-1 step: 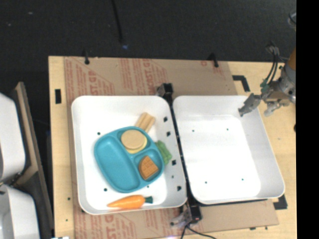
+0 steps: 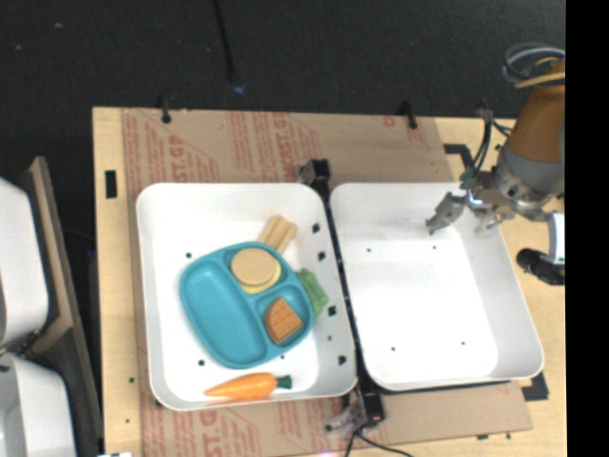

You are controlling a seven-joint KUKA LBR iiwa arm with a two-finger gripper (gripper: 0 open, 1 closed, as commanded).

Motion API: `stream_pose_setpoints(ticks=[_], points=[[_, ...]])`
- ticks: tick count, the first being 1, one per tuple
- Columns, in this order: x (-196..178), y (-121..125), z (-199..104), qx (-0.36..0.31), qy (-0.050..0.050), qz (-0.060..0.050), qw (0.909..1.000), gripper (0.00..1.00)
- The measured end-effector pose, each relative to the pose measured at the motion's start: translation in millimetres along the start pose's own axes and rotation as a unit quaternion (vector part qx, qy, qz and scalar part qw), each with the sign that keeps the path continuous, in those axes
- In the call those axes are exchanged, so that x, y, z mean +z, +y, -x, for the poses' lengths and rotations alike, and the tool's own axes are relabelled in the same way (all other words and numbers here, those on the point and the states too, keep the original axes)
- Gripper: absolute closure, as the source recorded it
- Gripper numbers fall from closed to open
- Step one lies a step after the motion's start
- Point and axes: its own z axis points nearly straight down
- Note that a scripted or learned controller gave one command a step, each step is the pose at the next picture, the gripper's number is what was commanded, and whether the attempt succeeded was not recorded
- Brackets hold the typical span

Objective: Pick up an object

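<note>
The blue tray (image 2: 233,312) was the big thing to look at. It lay in the left white bin (image 2: 162,227). On the tray sat a round tan cookie (image 2: 256,267) and a brown waffle piece (image 2: 284,320). A small wooden block (image 2: 278,231) touched the tray's top edge. A green toy (image 2: 313,291) peeked out just beside the tray's right edge. An orange carrot (image 2: 249,385) lay just below the tray, near the bin's front wall.

The gripper (image 2: 470,210) hung well away from the tray, over the far corner of the right white bin (image 2: 476,360). Its two fingers looked spread apart, and nothing sat between them.

The job looked like it was only starting, since every toy was by the tray and the gripper was far off. Next, the arm (image 2: 538,131) would need to swing over to the tray side, pick one toy, and come down on it. The carrot looked easy, since it lay alone.
</note>
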Motion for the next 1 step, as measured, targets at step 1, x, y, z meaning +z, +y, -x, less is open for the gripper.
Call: stream_pose_setpoints(ticks=[1], points=[[-48.6, 25.0, 5.0, -0.035, -0.001, 0.004, 0.9994, 0.00]])
